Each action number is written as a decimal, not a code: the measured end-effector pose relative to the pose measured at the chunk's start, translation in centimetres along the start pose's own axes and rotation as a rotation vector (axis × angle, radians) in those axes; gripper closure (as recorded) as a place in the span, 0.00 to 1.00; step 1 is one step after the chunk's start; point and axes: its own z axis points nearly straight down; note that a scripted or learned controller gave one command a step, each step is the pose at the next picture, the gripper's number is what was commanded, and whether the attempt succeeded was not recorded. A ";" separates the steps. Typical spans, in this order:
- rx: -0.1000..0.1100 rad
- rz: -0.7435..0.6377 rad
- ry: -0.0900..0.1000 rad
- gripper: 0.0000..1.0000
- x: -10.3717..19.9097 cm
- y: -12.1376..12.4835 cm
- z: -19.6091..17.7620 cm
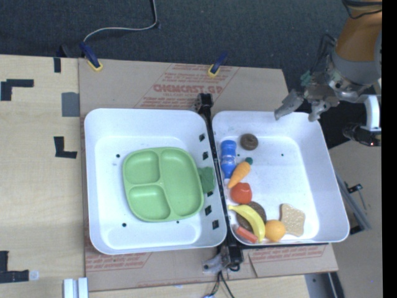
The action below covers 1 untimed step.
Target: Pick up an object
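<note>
My gripper [302,109] hangs over the far edge of the right bin [310,160], its two fingers spread open with nothing between them. In the right bin lie a blue bottle [228,154], a brown round piece [249,141], a carrot [239,172], a red tomato [242,193], a banana [250,218], an orange [275,230] and a slice of bread [292,219]. All of them sit toward the bin's left and near side, well away from the gripper.
The left bin [105,135] holds a green divided plate [162,183] and a small green piece [207,179] at its right edge. A black divider [209,148] runs between the bins. Cardboard [180,85] lies under both bins.
</note>
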 end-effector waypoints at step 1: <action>0.004 0.000 0.002 0.00 4.7 3.1 11.6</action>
